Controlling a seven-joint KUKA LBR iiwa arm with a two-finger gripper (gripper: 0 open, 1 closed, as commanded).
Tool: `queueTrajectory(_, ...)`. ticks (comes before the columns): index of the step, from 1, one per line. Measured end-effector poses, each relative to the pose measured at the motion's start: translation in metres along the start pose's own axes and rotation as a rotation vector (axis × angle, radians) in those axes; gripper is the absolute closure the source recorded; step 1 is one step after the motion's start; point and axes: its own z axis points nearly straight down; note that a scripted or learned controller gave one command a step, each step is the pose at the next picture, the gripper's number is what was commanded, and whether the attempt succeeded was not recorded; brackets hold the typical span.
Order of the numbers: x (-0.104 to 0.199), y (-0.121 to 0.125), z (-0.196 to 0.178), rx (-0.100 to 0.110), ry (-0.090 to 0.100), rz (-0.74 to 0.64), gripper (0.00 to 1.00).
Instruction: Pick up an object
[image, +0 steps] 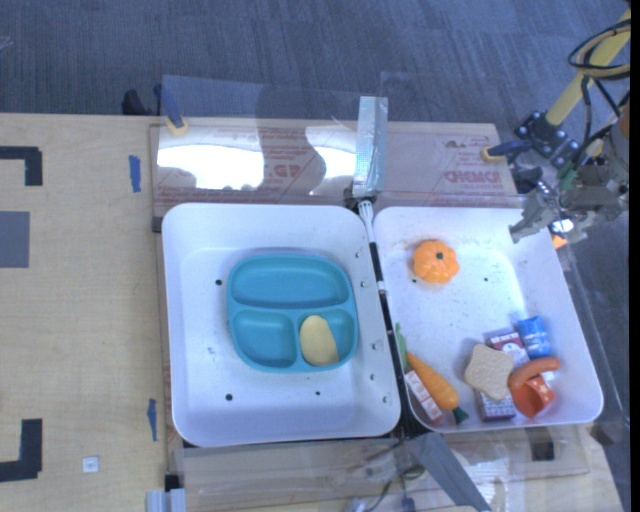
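The tool (545, 215) sits at the upper right, over the far right corner of the right bin (585, 345), with cables and clamps crowding around it. Whether it is apart or together I cannot tell; the parts blur into the wiring there, and nothing shows between them.

Nearest to the tool, down and to its left, a small orange pumpkin (436, 261) lies on the floor of the right bin, well apart from the tool. Further toward the near edge lies a cluster: a slice of bread (489, 370) resting against a purple box (497, 403), a blue can (533, 335) just behind them, and a red item (531, 387) touching the bread's right side. Its shape is hard to make out. A carrot (437, 381) lies at a slant by the bin's left wall, beside a small red packet (422, 395).

The left bin (190, 330) holds a blue divided tray (262, 290), with a yellow lemon-like piece (318, 340) in its lower right compartment. Both bins rest on the wooden worktop (75, 300).
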Motion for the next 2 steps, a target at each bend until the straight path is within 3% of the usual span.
queueTrajectory(1,0.0,0.0,0.0,0.0,0.0,0.0,0.0)
queueTrajectory(2,0.047,0.072,0.146,-0.007,0.001,-0.15,0.0)
